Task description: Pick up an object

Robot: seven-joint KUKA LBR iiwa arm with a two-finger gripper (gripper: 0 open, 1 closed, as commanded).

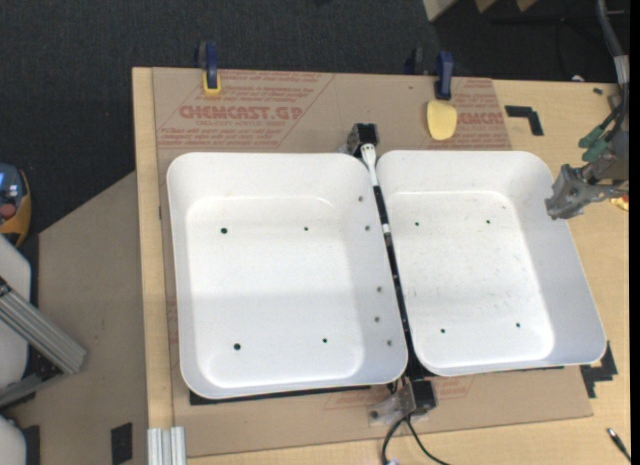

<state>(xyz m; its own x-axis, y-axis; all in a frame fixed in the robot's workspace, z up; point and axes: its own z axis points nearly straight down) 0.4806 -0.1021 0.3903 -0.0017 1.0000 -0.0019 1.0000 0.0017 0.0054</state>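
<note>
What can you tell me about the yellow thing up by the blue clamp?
The yellow thing is a small, rounded, pale-yellow piece, wider at the bottom than at the top. It sits on the brown board, right under a blue clamp at the far edge, and seems to be that clamp's pad. It lies just beyond the right white bin, apart from its rim. Its material is too small to tell.

Even, fairly bright overhead light whitens both bins, the left bin [285,273] showing a soft grey band of shade across its upper floor and the right bin [480,263] faint speckling, while the dark floor beyond the surface [150,253] looks grainy and slightly soft.
</note>
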